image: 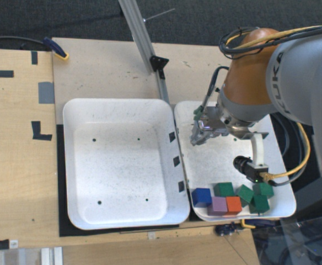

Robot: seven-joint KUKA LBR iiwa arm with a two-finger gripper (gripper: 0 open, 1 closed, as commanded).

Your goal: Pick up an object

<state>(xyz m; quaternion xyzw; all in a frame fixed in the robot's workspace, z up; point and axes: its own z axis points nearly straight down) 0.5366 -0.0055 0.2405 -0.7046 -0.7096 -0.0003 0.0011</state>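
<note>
- The arm (271, 76) is reaching in from the right and hanging over the far part of the right bin (205, 159), its gripper (200, 132) pointing down at bare bin floor; nothing is showing between the fingers, and whether they are open or closed I cannot tell.
- The blocks are sitting clustered at that bin's near edge, well apart from the gripper.
- Judging by this, the approach step is underway; the next move is calling for travel toward the near edge, then a descent over one block.
- Counting seven blocks: one blue block (202, 196), one purple block (219, 205), one orange block (234, 204) and four green blocks (224, 189).
- Two white bins: the left bin (117, 164) beside the right.
</note>
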